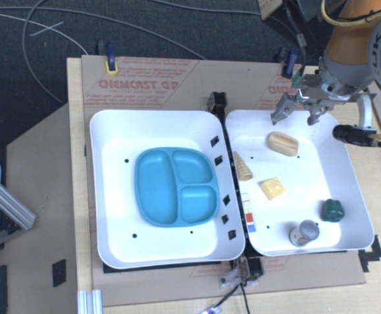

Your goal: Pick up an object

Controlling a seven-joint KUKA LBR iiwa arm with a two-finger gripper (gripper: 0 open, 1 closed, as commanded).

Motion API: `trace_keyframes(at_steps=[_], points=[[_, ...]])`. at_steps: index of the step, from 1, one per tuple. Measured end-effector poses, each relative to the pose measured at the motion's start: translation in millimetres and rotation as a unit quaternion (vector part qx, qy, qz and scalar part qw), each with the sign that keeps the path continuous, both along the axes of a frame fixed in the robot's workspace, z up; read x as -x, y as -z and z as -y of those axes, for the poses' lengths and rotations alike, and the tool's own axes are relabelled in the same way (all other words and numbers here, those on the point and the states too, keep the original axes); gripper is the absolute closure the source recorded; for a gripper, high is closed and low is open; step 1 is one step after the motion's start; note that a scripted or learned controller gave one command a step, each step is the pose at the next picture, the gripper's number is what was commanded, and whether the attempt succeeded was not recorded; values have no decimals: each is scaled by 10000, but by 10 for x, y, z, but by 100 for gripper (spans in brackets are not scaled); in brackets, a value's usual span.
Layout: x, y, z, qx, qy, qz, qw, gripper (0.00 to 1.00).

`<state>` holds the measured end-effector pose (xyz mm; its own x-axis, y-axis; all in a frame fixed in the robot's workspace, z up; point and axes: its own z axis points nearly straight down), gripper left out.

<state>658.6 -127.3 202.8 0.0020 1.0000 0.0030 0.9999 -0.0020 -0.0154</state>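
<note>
My gripper (299, 115) hangs over the far edge of the right bin (347, 175), its two fingers spread open with nothing between them. Just below it lies a tan bread roll (283, 143). Further down the bin are an ice-cream cone (242, 167) by the left wall, a yellow cheese wedge (272, 188), a dark green object (332, 210) near the right wall and a small grey can (304, 233) at the front.
The left bin (112, 175) holds a blue divided plate (176, 186). A black divider with clips (224, 175) runs between the bins. Cardboard (151, 84) lies behind them, and cables (46, 25) cross the dark floor at the back left.
</note>
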Motion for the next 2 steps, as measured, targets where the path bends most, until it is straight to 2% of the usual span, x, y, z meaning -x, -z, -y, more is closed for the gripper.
trace_keyframes(at_steps=[1, 2], points=[[-31, -89, -2, 11, -12, 74, 10000, 0], [29, 383, 68, 11, -8, 48, 10000, 0]])
